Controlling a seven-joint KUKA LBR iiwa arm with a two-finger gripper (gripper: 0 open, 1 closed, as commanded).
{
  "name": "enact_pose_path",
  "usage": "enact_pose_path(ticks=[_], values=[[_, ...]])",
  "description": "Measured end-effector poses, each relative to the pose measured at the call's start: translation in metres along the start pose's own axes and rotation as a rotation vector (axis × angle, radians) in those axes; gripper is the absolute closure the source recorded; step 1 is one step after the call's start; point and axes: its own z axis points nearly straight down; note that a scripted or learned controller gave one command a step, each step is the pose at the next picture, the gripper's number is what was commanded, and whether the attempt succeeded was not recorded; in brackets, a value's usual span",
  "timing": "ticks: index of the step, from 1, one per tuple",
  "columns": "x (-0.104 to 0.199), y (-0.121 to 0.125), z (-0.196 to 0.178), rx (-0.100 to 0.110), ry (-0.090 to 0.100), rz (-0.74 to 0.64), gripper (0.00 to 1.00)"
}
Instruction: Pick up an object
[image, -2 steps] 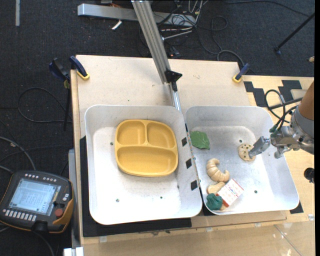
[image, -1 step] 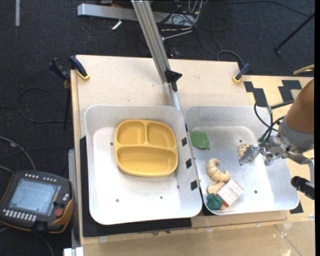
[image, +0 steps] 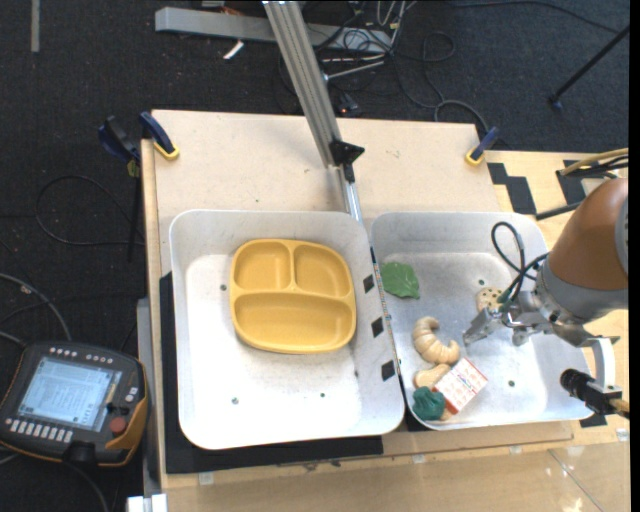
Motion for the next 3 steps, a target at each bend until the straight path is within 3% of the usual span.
enact_pose_path(ticks=[1,3], values=[[0.000,0.002,-0.013,-0.006,-0.002,0.000,1.00],[0.002,-0.001,-0.129,-0.013,-0.005,-0.003,1.00]])
